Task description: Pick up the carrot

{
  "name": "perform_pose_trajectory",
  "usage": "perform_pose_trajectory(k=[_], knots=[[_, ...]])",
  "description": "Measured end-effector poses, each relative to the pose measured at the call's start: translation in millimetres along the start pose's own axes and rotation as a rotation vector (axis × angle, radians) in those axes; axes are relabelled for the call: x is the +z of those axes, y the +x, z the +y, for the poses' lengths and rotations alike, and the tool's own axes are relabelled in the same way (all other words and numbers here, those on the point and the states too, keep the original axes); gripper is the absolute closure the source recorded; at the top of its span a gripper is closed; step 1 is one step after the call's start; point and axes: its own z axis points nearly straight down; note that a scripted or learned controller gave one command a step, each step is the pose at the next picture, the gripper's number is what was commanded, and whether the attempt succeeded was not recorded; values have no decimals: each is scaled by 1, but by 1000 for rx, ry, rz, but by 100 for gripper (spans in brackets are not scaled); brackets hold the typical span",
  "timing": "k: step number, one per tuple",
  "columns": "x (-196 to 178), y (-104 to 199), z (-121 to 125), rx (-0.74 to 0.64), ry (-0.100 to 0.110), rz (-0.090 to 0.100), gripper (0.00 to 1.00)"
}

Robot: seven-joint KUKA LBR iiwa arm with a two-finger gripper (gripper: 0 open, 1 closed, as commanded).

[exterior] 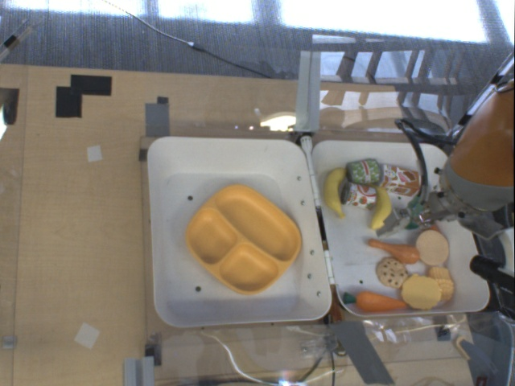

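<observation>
No readable text, numbers or brand marks anywhere. The small green-and-red printed can in the right white bin has a patterned label, too blurred to read. Black block shapes on the tan bench are plain marks, not characters.

Bright daylight streams in from the top, blowing out white patches there. Glare spots mark the table near the bins; the picture is slightly soft overall.
</observation>
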Motion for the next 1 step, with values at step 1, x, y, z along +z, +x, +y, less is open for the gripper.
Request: perform_pose_trajectory(k=[1], knots=[[5,50,1,102,-8,-1,0]])
